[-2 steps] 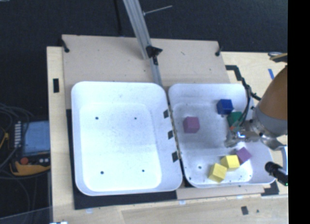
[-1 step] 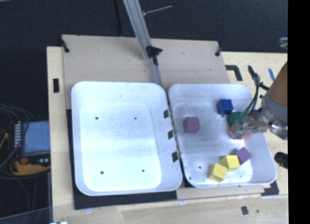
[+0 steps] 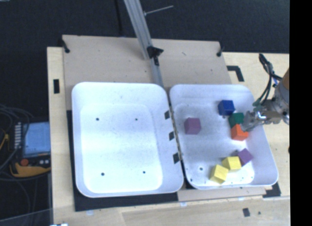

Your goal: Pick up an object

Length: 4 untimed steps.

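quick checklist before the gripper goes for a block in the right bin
1. Gripper over the right bin: ok, at its right side.
2. Target nearby: ok, orange block and green block lie right beside it.
3. Target stands apart: not ok, orange, green and blue block are bunched together.
4. Finger state: cannot tell.
5. Easier option: ok, purple block sits alone.

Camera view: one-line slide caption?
Tool low at the orange block and green block in the right white bin.
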Available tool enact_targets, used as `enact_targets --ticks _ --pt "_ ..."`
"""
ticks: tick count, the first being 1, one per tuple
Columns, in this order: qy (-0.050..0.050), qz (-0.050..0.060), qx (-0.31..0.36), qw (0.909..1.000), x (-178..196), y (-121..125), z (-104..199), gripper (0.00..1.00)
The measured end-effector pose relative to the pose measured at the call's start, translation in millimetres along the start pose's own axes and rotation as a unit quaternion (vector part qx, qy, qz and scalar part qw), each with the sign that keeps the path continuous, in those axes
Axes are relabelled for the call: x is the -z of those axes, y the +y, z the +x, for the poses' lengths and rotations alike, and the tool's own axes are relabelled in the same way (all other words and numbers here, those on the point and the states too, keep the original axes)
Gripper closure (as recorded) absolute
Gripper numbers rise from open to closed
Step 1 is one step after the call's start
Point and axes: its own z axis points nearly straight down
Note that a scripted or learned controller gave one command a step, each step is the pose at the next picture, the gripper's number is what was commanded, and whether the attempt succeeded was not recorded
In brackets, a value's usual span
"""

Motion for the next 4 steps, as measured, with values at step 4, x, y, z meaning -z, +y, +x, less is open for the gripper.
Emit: enact_targets --ticks 4 --pt "0.003 0.002 0.002 1.0 -13 78 193 1.0"
